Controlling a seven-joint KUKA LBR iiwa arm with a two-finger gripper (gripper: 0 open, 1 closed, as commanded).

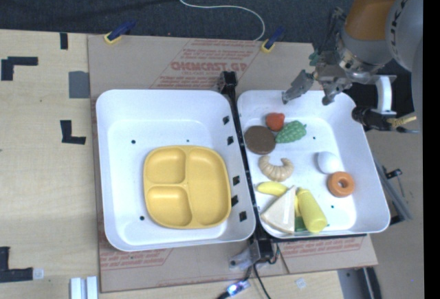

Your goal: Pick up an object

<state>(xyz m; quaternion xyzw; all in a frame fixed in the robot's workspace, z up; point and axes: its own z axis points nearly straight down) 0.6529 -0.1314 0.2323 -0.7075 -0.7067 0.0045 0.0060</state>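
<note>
At the near edge of the right bin (357, 153) lie a yellow bottle (311, 210), a pale sandwich wedge (278, 211) and a small banana (271, 188). Just beyond sit a croissant (276, 167), a glazed donut (341, 184) and a white egg (327, 161). Farther back, a brown disc (260, 140) touches a green leafy piece (291, 132) and a red tomato (275, 121). The left bin (124, 126) holds a yellow divided plate (186, 186). Above the right bin's far rim, the end effector (311, 90) hangs with fingers spread apart and nothing between them.
</note>
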